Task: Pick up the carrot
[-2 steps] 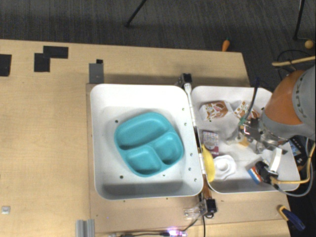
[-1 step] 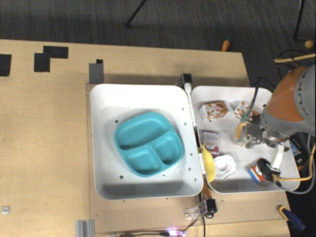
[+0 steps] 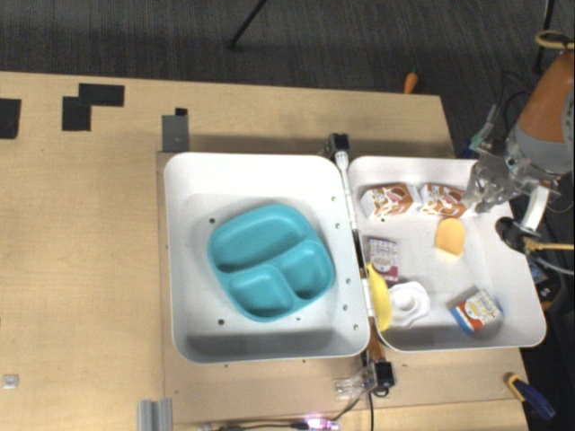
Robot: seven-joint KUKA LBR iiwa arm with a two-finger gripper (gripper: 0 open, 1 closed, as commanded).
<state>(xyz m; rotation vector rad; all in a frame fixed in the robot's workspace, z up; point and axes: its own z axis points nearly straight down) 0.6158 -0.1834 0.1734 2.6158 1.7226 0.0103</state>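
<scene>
Spanning the counter, two white bins: left bin with teal divided plate, right bin with snack packets and, near its middle, stubby orange carrot. Probably light, stiff, smooth toy; best pinched across the short middle. Pincer above far-right rim, spread or pressed together, cannot tell.

Even, fairly bright overhead light falls on the bench. Left of the gripper, both white bins come close to washing out, with soft grey shadow along their inner walls. The teal tray shows mild sheen. The picture is low in resolution and slightly soft; small labels are unreadable.
</scene>
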